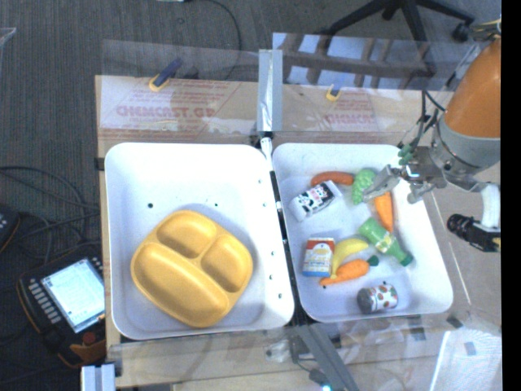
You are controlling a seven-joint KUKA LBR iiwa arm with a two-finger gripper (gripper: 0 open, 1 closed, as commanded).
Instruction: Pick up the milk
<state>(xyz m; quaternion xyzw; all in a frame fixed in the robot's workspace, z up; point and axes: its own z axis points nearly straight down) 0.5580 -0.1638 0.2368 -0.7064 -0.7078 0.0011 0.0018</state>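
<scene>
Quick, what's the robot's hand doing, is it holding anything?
Hand: low over the right white bin, at the green toy vegetable; open or closed cannot be told, and nothing is seen held. The black-and-white milk carton lies untouched.

camera view: fixed above bench (163,112) | looks down aslant | both bins (122,218) in frame | arm (476,96) enters right

Black-and-white cow-patterned milk (316,199)

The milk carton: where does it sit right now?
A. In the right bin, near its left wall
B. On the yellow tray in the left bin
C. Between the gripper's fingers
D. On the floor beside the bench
A: the milk carton lies in the right bin, close to the left wall, apart from the gripper.
</scene>
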